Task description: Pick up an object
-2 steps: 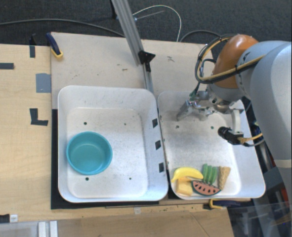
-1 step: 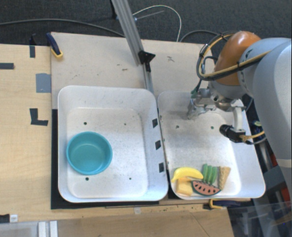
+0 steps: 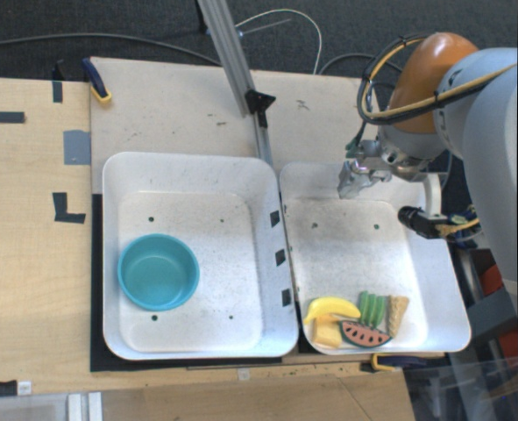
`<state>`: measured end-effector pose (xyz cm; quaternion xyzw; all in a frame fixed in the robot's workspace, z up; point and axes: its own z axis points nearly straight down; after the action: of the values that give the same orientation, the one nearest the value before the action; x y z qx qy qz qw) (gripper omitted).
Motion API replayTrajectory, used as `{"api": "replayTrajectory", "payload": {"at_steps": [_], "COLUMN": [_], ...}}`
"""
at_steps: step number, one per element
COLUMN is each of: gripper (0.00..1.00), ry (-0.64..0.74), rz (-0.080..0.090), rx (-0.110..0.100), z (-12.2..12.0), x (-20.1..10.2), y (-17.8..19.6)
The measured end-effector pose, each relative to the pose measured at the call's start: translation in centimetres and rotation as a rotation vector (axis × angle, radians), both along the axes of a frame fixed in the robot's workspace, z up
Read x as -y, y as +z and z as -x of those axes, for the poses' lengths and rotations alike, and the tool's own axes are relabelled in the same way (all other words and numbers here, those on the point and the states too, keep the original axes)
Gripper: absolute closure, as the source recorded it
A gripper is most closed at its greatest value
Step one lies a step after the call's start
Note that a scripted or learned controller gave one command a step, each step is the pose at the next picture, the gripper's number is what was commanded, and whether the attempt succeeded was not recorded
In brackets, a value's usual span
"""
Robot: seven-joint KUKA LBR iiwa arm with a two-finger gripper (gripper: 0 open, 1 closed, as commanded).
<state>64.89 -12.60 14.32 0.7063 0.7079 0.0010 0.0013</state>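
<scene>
A tan surface [image 3: 31,261] carries two white bins. Toy food [image 3: 357,321] lies at the right bin's [image 3: 434,314] near edge, well apart from the gripper [image 3: 357,181] over its far rim. The grey arm [image 3: 478,112] bends in from the right. A teal bowl [image 3: 159,272] sits in the left bin [image 3: 197,182].

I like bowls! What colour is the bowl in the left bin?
Teal blue: the bowl shows clearly in the camera view.
</scene>
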Motion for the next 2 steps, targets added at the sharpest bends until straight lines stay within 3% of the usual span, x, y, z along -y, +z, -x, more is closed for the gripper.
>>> {"api": "replayTrajectory", "payload": {"at_steps": [2], "gripper": [1.00], "ry": [0.001], "rz": [0.000], "rx": [0.001], "z": [-0.3], "x": [-0.2], "y": [9.3]}}
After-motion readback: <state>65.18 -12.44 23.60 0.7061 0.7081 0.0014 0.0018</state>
